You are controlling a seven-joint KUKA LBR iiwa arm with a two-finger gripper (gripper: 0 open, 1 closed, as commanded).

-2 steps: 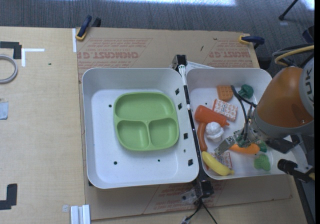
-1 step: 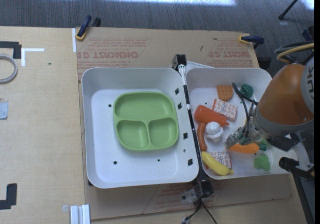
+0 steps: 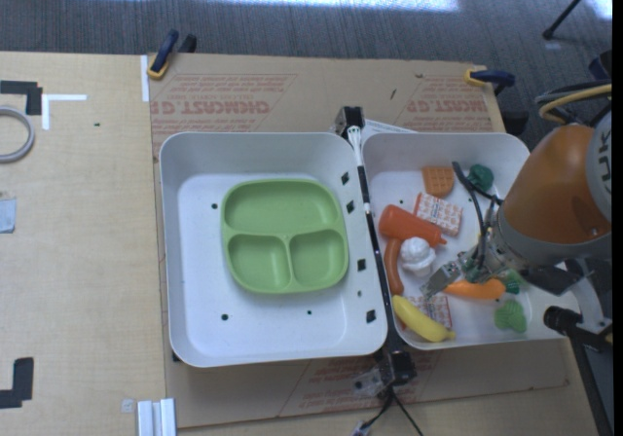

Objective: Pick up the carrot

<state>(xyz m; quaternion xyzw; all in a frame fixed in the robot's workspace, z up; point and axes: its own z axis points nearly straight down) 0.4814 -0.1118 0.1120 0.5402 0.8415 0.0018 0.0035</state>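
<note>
The carrot [image 3: 479, 290] lies low in the right bin [image 3: 443, 149], between a banana [image 3: 421, 319] and broccoli [image 3: 510, 315]. The gripper [image 3: 458, 273] sits right at the carrot's left end; whether its jaws are open or closed around it cannot be told. The left bin [image 3: 185, 259] holds a green plate [image 3: 285, 235].

The left bin [image 3: 185, 259] holds a divided plate [image 3: 285, 235] near its middle. The right bin [image 3: 506, 147], touching it at frame centre, holds the toy food: a cracker [image 3: 438, 180] at its upper part, the carrot [image 3: 479, 290] lower right, a banana [image 3: 421, 319] along its lower edge, and broccoli [image 3: 510, 316] right of the banana.
</note>
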